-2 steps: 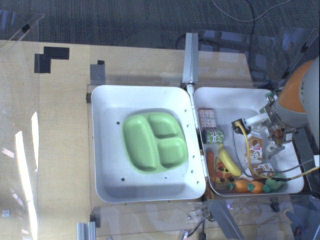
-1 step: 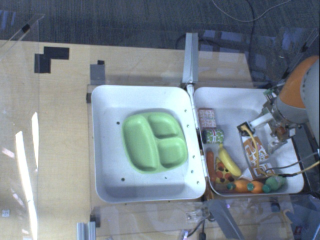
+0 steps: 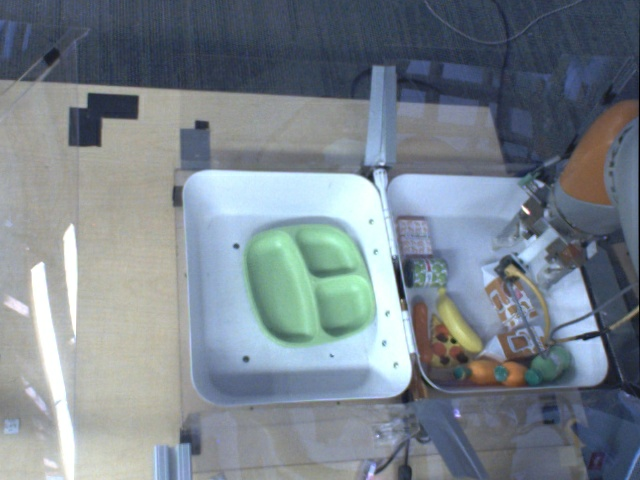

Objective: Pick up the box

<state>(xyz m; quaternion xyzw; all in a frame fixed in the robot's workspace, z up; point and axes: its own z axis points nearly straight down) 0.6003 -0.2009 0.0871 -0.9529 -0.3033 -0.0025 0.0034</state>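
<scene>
In the right bin (image 3: 470, 203), a small patterned box (image 3: 413, 235) lies flat against the left wall, near the divider. A second flat carton, orange and white (image 3: 517, 318), lies toward the bin's right side. My gripper (image 3: 527, 243) hangs over the right part of this bin, just above the far end of the orange carton and well to the right of the small box. Nothing is visibly held in it. The grey arm with its orange band (image 3: 600, 163) comes in from the right edge.
Beside the small box stands a green-labelled can (image 3: 430, 271). A banana (image 3: 458, 323), a carrot (image 3: 490, 372), a green toy vegetable (image 3: 550, 364) and other toy food crowd the bin's near end. The left bin (image 3: 210, 268) holds a green divided plate (image 3: 310, 283).
</scene>
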